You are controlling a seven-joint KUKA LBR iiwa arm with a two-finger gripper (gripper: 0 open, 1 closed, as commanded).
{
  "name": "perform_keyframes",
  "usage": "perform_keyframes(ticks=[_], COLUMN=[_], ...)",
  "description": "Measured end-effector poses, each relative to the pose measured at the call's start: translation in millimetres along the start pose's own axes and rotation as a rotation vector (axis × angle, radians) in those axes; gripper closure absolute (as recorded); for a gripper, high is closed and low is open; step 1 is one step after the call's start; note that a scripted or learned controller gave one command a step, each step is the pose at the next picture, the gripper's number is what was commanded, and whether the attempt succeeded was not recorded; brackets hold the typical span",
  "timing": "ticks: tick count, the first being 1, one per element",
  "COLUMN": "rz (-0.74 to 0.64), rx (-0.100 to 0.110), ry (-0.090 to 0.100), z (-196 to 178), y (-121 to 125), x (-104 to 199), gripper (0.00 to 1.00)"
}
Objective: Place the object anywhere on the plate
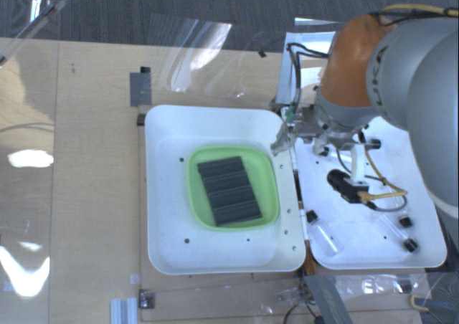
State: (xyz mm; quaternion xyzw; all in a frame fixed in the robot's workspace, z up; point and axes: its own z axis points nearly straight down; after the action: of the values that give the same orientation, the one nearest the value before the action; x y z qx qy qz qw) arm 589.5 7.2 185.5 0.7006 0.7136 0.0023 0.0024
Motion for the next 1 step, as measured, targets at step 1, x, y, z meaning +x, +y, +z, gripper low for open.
perform_keyframes(ticks=[1], rz=[0.042], rx=[-0.001], ry=[0.001], z=[-58.3], y=[-32.4], x=[27.1], gripper=[0.0])
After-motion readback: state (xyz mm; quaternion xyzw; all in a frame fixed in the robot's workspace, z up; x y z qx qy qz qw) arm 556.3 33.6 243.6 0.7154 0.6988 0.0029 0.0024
